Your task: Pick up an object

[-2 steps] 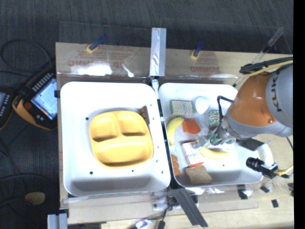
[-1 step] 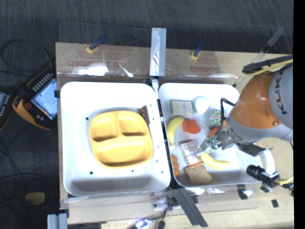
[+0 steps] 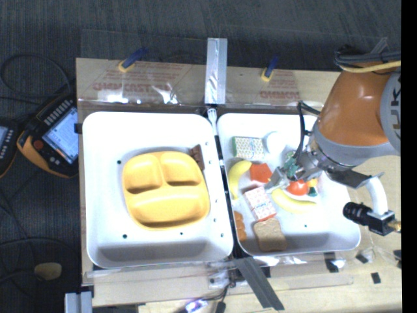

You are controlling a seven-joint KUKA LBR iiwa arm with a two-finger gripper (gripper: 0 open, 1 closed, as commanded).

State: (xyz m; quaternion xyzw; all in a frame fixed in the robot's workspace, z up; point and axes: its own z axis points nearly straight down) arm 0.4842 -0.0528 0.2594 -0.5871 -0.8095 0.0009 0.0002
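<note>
Dark carpet surrounds the wooden bench (image 3: 313,87), which carries two white bins. Left bin (image 3: 104,240) has a yellow divided tray (image 3: 165,189) in it. Right bin (image 3: 339,237) holds the toy food, and the arm (image 3: 357,119) covers its upper right corner. The gripper (image 3: 293,172) sits low over a red tomato-looking piece (image 3: 298,188) and a yellow banana (image 3: 294,203), basically touching that clutter. Can't tell how wide its fingers are or whether anything's caught. Beside them lie a red-and-white packet (image 3: 259,204) and a bread slice (image 3: 268,234).
</note>
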